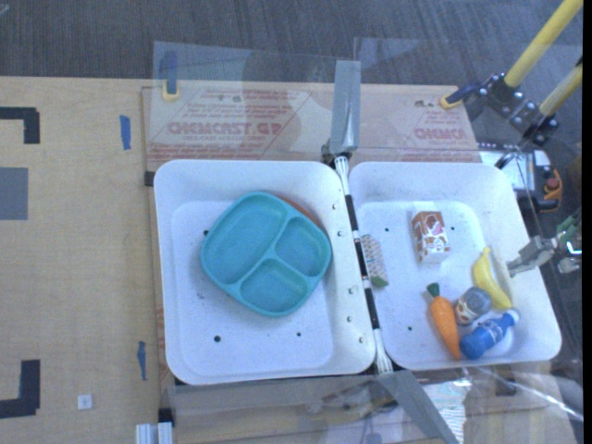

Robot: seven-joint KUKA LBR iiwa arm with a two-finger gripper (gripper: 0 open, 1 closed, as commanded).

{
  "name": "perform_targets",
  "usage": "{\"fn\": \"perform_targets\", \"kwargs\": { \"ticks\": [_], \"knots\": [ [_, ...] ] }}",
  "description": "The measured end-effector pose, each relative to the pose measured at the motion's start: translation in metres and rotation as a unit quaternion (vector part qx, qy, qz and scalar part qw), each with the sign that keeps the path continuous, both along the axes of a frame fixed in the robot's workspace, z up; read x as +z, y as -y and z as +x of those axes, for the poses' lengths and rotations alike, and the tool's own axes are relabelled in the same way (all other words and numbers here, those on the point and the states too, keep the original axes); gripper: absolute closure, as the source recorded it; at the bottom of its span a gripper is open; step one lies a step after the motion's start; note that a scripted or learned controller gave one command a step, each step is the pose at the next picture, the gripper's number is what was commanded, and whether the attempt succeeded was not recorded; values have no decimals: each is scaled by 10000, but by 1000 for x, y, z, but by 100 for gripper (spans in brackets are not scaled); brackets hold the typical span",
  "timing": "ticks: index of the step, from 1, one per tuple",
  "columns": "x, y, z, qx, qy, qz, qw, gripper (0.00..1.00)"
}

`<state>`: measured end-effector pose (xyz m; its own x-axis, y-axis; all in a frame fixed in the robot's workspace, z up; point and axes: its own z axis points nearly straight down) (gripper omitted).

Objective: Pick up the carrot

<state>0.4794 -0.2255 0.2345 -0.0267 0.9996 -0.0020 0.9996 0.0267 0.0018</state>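
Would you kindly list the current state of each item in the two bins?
carrot: lying in the right bin, not gripped
banana: lying beside the carrot
blue bottle: on its side
small carton: lying flat
teal divided plate: resting in the left bin
gripper: at the right bin's edge

An orange carrot [444,324] with a small green top lies flat in the right-hand bin [398,340], toward its five o'clock corner, green end pointing to eleven o'clock, tip toward five, beside a blue bottle [483,335]
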Motion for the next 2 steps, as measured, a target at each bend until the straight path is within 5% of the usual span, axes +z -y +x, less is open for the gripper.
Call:
{"fn": "perform_targets", "kwargs": {
  "ticks": [1,2],
  "knots": [
    [-84,-64,0,685,-16,11,9977,0],
    [-146,-126,4,688,55,-4,9976,0]
  ]
}}
